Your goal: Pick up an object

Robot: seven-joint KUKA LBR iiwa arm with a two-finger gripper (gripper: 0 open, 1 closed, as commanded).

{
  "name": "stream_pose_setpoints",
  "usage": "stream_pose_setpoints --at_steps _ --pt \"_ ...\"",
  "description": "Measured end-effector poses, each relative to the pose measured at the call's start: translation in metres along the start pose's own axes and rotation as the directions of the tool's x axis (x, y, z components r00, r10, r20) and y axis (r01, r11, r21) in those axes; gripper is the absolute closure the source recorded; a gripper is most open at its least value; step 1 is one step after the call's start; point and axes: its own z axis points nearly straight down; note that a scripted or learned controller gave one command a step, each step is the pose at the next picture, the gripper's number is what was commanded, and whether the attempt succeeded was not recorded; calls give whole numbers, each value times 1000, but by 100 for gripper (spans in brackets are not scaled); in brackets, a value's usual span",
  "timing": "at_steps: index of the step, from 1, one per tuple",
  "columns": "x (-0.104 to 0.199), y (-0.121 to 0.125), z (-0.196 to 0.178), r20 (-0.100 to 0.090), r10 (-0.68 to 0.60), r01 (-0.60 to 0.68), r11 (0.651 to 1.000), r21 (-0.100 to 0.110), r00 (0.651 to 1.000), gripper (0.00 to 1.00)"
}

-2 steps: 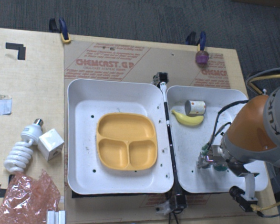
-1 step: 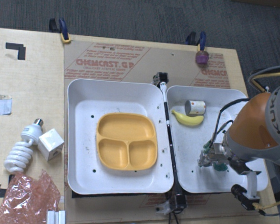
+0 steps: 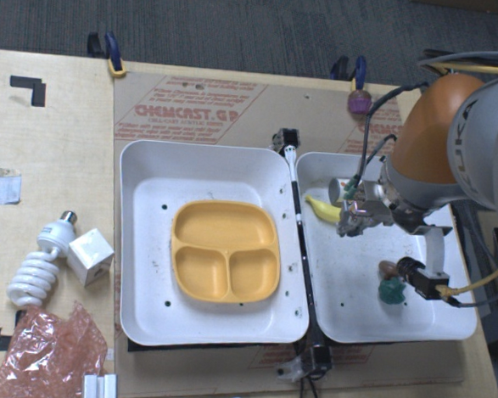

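Bench bins [image 3: 145, 229] mid-frame: gripper [image 3: 354, 220], finger state can't tell, hangs right of banana [image 3: 320, 209], so descent likely nudges it away instead.

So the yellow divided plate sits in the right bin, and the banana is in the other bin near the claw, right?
Not quite. The camera view shows the yellow divided plate in the left bin. The banana lies in the right bin, near the claw.

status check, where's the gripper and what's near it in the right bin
Gripper low over right white bin, beside yellow banana. Nothing seen between its fingers. Small green and brown object apart, nearer the front. Yellow divided tray in left bin.
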Motion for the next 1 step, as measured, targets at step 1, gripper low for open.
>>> stream_pose_setpoints --at_steps 1 --pt "0 0 0 0 0 0 1000 0 1000 0"
